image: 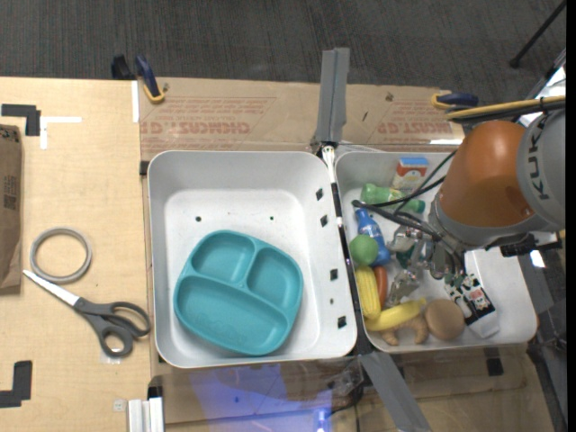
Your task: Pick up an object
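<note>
My gripper (416, 261) hangs low inside the right bin (509, 282), under the arm's orange band (486, 176). It hovers over a heap of toy foods. A yellow corn cob (367, 293) and a red piece (382, 283) lie just left of it. A banana (401, 314) lies in front of it, and a brown egg-shaped item (443, 319) sits at its front right. A green round fruit (364, 249) and a blue bottle (366, 225) lie to its upper left. The arm hides whatever lies directly beneath the gripper.
The left bin (236, 175) holds a teal divided plate (238, 292). A green bottle (382, 193) and a small carton (412, 171) sit at the right bin's back. A white and black packet (474, 301) lies to the gripper's right. Scissors (94, 314) and a tape ring (60, 254) lie on the bench at left.
</note>
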Robot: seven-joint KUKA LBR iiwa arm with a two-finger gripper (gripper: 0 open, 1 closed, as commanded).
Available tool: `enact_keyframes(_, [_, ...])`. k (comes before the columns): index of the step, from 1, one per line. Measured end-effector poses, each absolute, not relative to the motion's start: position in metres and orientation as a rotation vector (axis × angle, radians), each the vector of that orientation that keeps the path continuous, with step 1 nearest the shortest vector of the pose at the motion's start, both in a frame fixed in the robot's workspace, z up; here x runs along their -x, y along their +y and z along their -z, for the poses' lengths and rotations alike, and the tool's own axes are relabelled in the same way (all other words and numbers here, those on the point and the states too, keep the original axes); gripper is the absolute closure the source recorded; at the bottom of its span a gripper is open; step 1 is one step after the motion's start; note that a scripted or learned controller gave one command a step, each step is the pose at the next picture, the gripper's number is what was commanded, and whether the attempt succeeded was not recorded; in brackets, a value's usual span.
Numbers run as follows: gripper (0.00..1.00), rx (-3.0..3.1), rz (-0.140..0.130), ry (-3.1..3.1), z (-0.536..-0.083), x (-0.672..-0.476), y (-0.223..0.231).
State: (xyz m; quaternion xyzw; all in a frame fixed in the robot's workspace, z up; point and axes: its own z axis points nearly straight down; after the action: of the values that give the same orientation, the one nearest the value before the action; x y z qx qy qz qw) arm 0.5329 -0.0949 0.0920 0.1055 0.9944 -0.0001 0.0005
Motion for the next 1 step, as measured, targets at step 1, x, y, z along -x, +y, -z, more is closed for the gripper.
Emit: enact_keyframes(1, [0.0, -0.119, 0.001, 3.135, -0.0926, -0.5622, -0.0981])
